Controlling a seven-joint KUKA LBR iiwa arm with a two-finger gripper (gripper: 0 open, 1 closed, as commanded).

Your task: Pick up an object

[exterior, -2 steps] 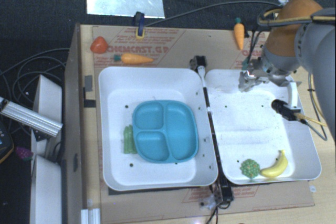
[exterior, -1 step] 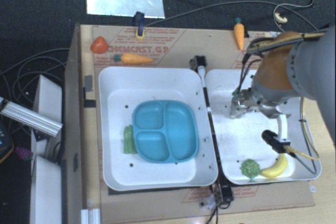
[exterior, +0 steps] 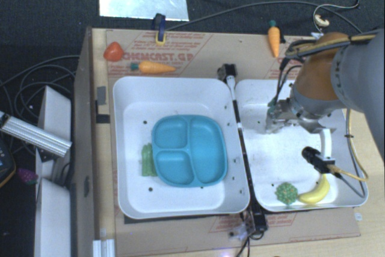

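Camera view from above shows a yellow banana (exterior: 317,191) lying in the near right corner of the right bin (exterior: 271,159), curved, with a knobbly green toy (exterior: 287,192) just beside it on its left. Both rest on the bin floor, close to the near wall. The end effector (exterior: 275,122) hangs over the far left part of the same bin, near the wall shared with the other bin and well apart from the banana and the green toy. Nothing can be seen held in it, and from this angle I cannot tell whether it is spread or pressed together. The grey arm with its orange band (exterior: 316,78) reaches in above it from the right.

The left bin (exterior: 132,105) holds a blue divided plate (exterior: 189,150) with three compartments, lying flat near the middle, and a small green piece (exterior: 147,161) touching the plate's left edge.

Beyond the bins, on the brown table (exterior: 198,51), lie an orange carrot (exterior: 155,67) just behind the left bin, a red-orange round toy (exterior: 113,52) near the far left corner, and a second carrot (exterior: 274,39) behind the right bin.
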